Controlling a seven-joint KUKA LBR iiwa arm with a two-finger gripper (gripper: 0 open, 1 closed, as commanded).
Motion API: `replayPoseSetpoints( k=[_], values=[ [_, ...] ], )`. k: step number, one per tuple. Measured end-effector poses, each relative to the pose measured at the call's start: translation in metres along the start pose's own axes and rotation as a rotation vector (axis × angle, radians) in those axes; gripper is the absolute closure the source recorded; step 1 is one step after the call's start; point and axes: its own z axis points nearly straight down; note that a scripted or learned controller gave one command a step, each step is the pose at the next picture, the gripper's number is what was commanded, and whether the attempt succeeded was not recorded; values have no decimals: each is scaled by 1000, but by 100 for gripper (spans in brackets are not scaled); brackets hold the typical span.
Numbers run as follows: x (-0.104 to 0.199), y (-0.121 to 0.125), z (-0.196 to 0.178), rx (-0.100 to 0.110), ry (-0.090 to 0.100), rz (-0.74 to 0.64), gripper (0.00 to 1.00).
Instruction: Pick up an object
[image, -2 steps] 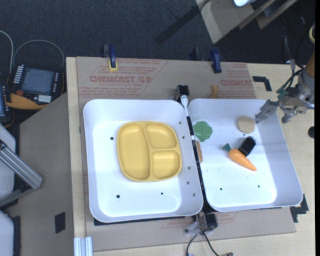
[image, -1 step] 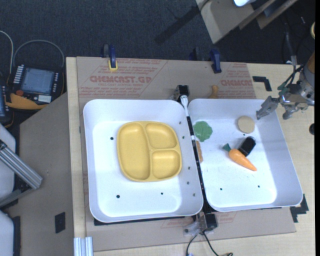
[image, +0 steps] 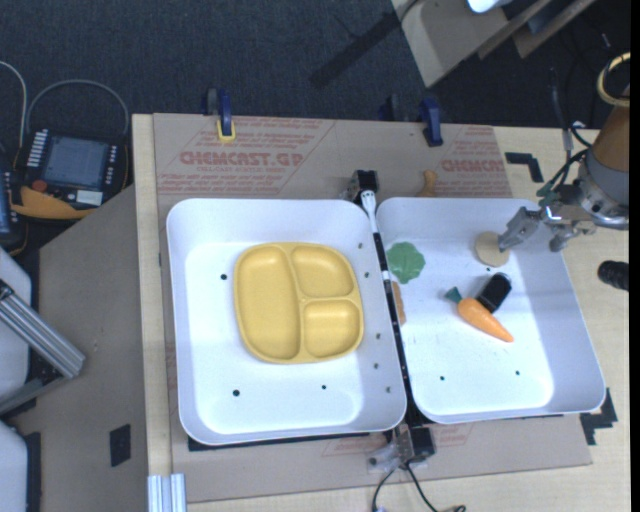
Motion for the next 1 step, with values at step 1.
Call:
replayPoseSetpoints(
  k=[1],
  values=[
    [3, 5, 62, 1, 2, -1, 0]
  ],
)
